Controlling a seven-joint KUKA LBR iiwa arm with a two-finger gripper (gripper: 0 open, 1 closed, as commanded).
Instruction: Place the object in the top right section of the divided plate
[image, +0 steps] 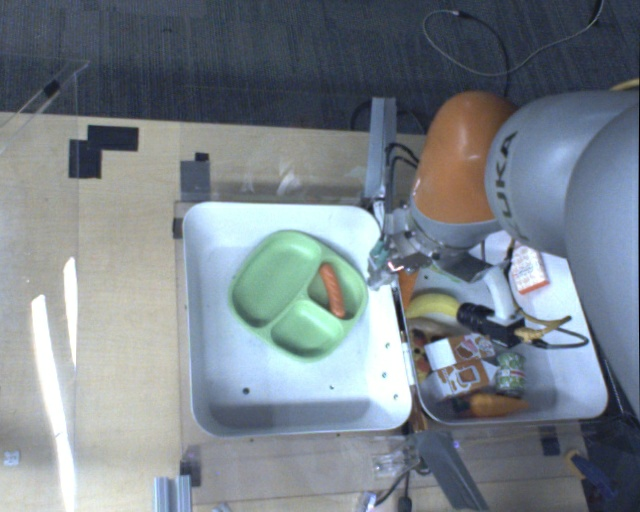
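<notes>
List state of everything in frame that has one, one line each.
divided plate: upright in the left bin, tilted diagonally.
carrot: lying in the plate's top right section, free of the hand.
hand: above the left bin's right wall, beside the plate; open or shut unclear.
left bin: holds the plate.
right bin: cluttered with a banana and packaged items.

The grey arm (560, 170) reaches in from the right, pincer (388, 262) low.

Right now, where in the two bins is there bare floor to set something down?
Free: the left white bin, its floor left of and below the green divided plate. The plate's big left section is bare; an orange carrot-like piece fills its right section. Crowded: the right white bin, packed with items.
</notes>
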